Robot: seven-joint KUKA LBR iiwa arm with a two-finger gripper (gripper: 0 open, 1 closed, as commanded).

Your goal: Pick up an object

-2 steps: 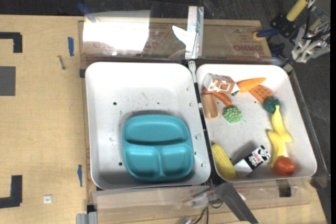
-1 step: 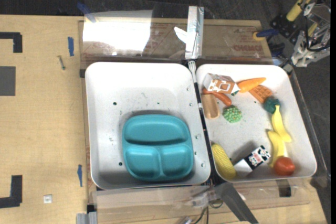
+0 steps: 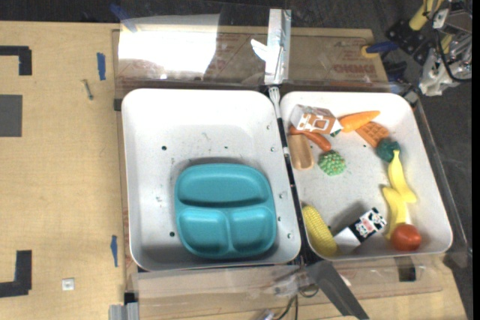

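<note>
The right bin (image 3: 431, 161) holds several toy foods. A small brown-and-white carton (image 3: 313, 120) lies at its back left, with an orange carrot (image 3: 358, 118) beside it. A bread stick (image 3: 301, 153) and a green knobbly ball (image 3: 331, 163) lie by the left wall. A yellow banana (image 3: 397, 178) runs along the right side down to a red tomato (image 3: 406, 237). Against the front wall lie a corn cob (image 3: 319, 230) and a black-and-white box (image 3: 364, 225).
The left bin (image 3: 150, 131) holds a teal divided plate (image 3: 223, 208) at its front. A clear plastic sheet (image 3: 195, 49) lies behind the bins. A tangle of cables and hardware (image 3: 444, 4) stands at the top right, off the bench.
</note>
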